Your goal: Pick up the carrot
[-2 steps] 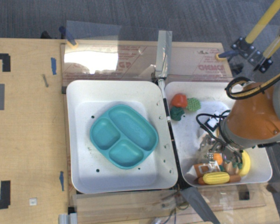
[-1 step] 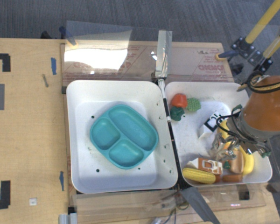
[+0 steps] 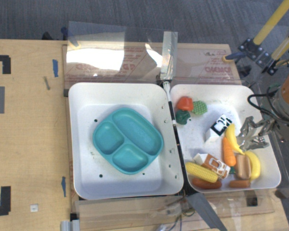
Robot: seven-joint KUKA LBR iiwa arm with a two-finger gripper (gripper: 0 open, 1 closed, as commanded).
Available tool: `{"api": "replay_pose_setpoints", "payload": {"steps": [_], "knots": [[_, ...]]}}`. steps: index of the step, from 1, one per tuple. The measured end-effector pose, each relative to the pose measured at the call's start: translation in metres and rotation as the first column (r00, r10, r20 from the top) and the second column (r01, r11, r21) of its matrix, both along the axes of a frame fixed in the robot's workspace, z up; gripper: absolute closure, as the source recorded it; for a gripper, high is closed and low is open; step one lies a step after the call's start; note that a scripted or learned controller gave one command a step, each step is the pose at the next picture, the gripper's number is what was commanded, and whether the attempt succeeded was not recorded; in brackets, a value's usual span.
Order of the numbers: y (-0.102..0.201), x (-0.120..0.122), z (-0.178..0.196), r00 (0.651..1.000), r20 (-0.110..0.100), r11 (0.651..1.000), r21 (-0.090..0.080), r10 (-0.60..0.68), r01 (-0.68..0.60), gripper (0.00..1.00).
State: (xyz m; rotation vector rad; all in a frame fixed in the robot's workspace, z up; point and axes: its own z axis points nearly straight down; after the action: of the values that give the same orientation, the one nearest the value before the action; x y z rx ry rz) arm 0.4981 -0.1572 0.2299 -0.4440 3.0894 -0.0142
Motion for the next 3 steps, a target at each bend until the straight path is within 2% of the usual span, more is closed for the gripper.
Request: {"api": "replay_pose_setpoints", "payload": {"steps": [1, 2, 3], "knots": [[-0.055, 0.032, 0.138, 0.997, -0.006, 0.997, -0.001, 0.071, -0.071, 1.00], [-0.065, 0.104, 0.135, 0.977, -0.012, 0.977, 0.004, 0.213, -0.213, 1.00], [-0.065, 0.125, 0.148, 0.846, -0.012, 0.847, 0.000, 0.532, -0.532, 1.00]]}}
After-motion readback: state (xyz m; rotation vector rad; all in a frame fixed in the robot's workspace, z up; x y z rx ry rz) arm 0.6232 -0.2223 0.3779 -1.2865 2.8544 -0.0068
